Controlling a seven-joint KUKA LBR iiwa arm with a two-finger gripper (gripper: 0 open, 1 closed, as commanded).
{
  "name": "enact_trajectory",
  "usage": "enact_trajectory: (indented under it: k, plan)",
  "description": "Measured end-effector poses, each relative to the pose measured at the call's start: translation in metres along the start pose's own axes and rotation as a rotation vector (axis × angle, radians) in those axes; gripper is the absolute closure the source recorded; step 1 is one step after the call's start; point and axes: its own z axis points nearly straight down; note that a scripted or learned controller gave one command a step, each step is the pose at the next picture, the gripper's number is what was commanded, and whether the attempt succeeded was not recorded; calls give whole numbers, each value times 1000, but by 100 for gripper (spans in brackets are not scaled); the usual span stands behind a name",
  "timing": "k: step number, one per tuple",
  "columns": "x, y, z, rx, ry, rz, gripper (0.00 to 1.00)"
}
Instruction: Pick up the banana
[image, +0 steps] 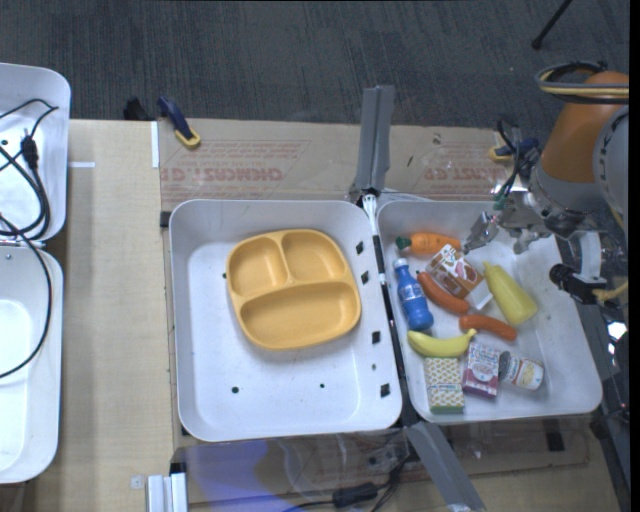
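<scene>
Yellow banana is seen lying near the front edge of the right bin, just beside the blue bottle. The gripper is placed over the bin's back edge, fingers slightly parted, nothing held between them.

The grey arm reaches in over the right bin's far corner, gripper low above it, empty.
</scene>
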Motion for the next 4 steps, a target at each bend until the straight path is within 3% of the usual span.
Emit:
enact_trajectory:
  k: [1, 2, 3, 4]
  plan:
    - [-10, -30, 12, -21, -1, -17, 0]
    - [-13, -58, 12, -22, -1, -37, 0]
    - [-14, -61, 7, -14, -1, -34, 100]
    - [-35, 2, 13, 0, 4, -229, 100]
